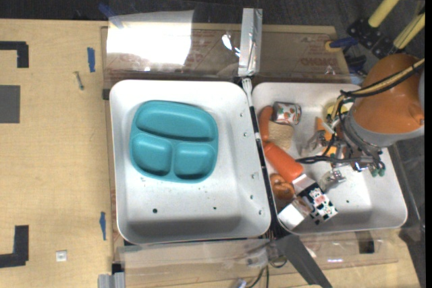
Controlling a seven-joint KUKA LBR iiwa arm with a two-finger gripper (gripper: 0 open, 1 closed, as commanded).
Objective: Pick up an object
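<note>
The grey arm with its orange band (390,104) leans in from the right, low over the right-hand shallow white bin (385,209). The two-finger gripper (329,145) sits down among the clutter near that bin's middle, half lost behind cables and the wrist, so whether it is spread or pinching anything, I cannot tell.

Just to its left lies a long orange tube-shaped object (282,162), slanting along the bin's left wall. Above that rests a small shiny can with a red label (286,112). Nearer the front edge, a white block with a black-and-white patterned end (307,207) lies tilted, touching the tube's lower end.

Over in the left white bin (229,212), a teal plastic divided tray with three compartments (174,139) sits flat, well apart from the gripper.
</note>
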